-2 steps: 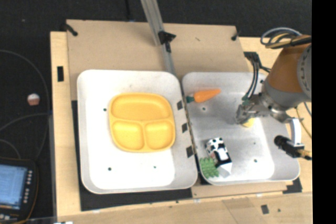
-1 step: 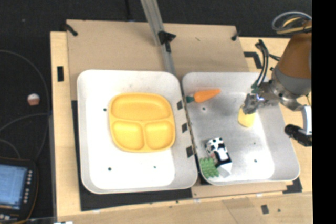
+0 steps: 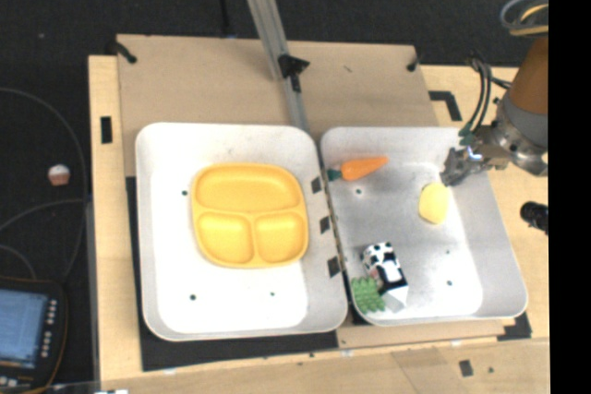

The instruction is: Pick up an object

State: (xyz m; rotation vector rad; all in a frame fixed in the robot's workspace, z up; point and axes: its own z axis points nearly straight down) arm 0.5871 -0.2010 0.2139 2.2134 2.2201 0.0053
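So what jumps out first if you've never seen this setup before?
Probably the bright yellow divided plate in the middle of the left bin. Next, the right bin's scatter: an orange carrot near its top-left corner, a yellow lemon just below the gripper, and a black-and-white cow toy.

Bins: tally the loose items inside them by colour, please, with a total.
Yellow: 2, the divided tray and the lemon-like piece
Orange: 1, the carrot
Black and white: 1, the cow toy
Green: 1, the leafy piece
Total: 5
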